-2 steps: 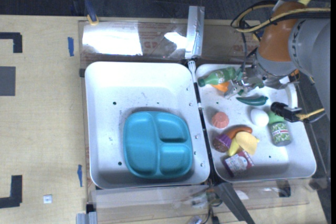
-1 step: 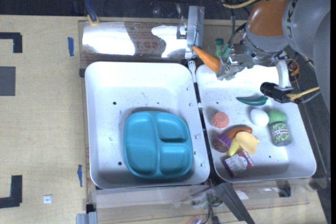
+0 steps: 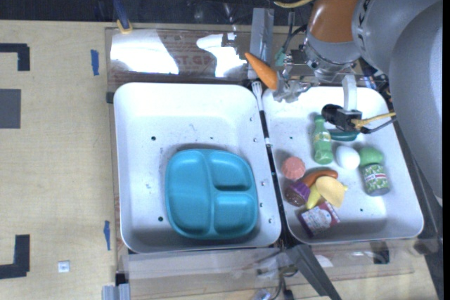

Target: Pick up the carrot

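Look at the carrot (image 3: 261, 69). It sits up high in the gripper (image 3: 270, 79), pinched between the fingers, above the back edge where the two bins meet. It points up and away to the left, fat end nearest the gripper.

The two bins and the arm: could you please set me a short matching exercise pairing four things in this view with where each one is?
Things:
1. carrot
2. blue divided tray
3. green bottle
4. pink ball

Places:
A. in the left bin
B. near the right edge of the right bin, right of a white egg
C. at the gripper, above the bins' far edge
D. in the right bin, close to the divider between the bins

Pairs: 1-C, 2-A, 3-B, 4-D
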`<state>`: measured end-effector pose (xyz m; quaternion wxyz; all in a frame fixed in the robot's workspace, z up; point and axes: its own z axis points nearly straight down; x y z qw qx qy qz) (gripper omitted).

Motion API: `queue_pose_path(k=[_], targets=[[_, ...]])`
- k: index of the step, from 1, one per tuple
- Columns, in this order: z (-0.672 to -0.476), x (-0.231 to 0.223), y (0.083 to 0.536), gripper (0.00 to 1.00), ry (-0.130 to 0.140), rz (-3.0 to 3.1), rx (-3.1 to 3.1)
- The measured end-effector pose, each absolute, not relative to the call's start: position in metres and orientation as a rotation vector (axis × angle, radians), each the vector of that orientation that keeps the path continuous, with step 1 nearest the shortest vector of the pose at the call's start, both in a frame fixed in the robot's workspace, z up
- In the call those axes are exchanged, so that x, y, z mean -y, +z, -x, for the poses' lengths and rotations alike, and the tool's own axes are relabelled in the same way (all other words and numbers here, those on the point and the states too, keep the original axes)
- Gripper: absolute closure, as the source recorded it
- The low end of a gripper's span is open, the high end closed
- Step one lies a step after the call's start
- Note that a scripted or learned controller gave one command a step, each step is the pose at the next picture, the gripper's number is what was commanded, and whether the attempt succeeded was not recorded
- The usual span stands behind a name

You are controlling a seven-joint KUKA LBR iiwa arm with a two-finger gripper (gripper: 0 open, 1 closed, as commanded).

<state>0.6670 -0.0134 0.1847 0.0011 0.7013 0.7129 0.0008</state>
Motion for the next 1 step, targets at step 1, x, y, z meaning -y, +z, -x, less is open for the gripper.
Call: queue_pose_path(k=[1], targets=[[-0.6671,0.0139,0.1851,0.00,0.003,-2.202,-2.237]])
